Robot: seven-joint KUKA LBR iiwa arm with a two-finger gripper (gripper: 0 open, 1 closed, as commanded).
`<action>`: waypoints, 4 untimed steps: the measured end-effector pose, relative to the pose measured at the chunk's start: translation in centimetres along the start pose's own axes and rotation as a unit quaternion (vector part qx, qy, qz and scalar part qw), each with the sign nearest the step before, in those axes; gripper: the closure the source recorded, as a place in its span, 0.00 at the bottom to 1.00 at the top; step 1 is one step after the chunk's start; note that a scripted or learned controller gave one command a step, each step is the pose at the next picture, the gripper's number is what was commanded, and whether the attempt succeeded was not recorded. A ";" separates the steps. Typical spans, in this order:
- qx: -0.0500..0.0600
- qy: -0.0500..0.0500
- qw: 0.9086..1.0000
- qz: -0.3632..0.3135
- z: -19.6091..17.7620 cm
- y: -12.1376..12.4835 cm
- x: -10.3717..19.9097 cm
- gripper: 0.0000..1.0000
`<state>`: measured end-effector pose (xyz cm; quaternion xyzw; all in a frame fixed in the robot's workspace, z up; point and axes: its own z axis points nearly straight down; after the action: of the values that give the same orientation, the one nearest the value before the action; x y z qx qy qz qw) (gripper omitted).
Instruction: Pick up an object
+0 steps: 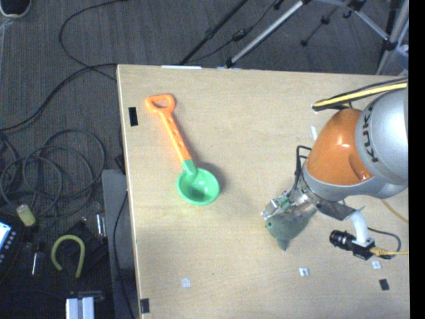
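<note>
- The step in hand looks like the approach or the grasp itself: the jaws [287,211] sit low over the surface [265,111], right of middle, under the arm's [358,155] orange and grey wrist.
- A dark green, roughly triangular thing [287,230] lies just below the jaws, touching or nearly touching them. What it is, I cannot tell.
- Whether the jaws are apart, together or clamped on that dark thing, I cannot tell; the wrist hides them from above.
- The clearest thing to pick is the toy spoon [186,158]: an orange handle with a loop at the top, running down and right to a green bowl. It lies flat on the left half of the surface, well apart from the jaws.
- Next move, as I judge it: if the dark thing is the target, the jaws need to close on it and lift straight up to prove the hold. If the spoon is the target, the arm must travel left and come down across the thin handle, which gives little to grip.
- Risk: a flat, thin thing may slip out as the arm rises.
- The surface is pale wood-coloured with a few small dark and white marks near its edges.
- A small black cylinder [345,240] with a cable hangs by the wrist.
- Around it, grey carpet with looped black cables [46,171] at left, and tripod legs [285,12] at the top.
</note>
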<state>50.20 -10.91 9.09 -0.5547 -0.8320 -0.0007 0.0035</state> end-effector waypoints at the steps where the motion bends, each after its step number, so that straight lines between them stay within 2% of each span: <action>1: 0.000 -0.003 0.992 0.127 -9.1 10.1 10.8 1.00; 2: -0.001 -0.005 0.995 0.100 -27.0 13.8 4.3 1.00; 3: -0.001 -0.004 0.995 0.101 -34.3 9.5 -0.4 1.00; 4: -0.001 -0.004 0.995 0.101 -34.3 9.6 -0.3 0.00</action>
<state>59.34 -7.72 43.38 -0.6356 -0.7720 0.0014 -0.0006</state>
